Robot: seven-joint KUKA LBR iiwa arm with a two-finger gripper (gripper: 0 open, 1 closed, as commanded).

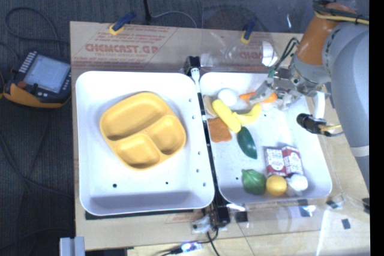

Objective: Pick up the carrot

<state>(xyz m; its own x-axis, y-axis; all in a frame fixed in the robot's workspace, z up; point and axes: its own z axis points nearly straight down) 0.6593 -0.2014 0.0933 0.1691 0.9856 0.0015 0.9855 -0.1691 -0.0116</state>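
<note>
camera view shows the two white bins side by side, and going from the near edge back: in the right bin (324,186) the nearest things are a green pepper (253,181), a yellow lemon (276,184) and a small white ball (297,182) in a row, with a red and white packet (282,159) just behind them. further back lies a dark green pod-shaped vegetable (246,142), then an orange-brown slab (219,129) against the bin's left wall, a yellow banana (231,114) and a white egg (227,96). the left bin (90,189) bears a yellow divided plate (143,129).

the carrot (257,96) lies at the far end of the right bin, a thin orange piece just behind the banana's tip and right of the egg. the gripper (277,92) sits low over that same spot, its metal parts right at the carrot's right end. i cannot tell whether the jaws are open or closed, nor whether the carrot is between them; the fingers merge with the clutter and the white bin floor.

judging by this, the step in hand is the reach or the grasp itself, not the lift: the carrot looks to be resting on the bin floor. the next move calls for the fingers to straddle the carrot's narrow body, close firmly, and rise straight up without dragging the banana or egg that lie close beside it.
</note>
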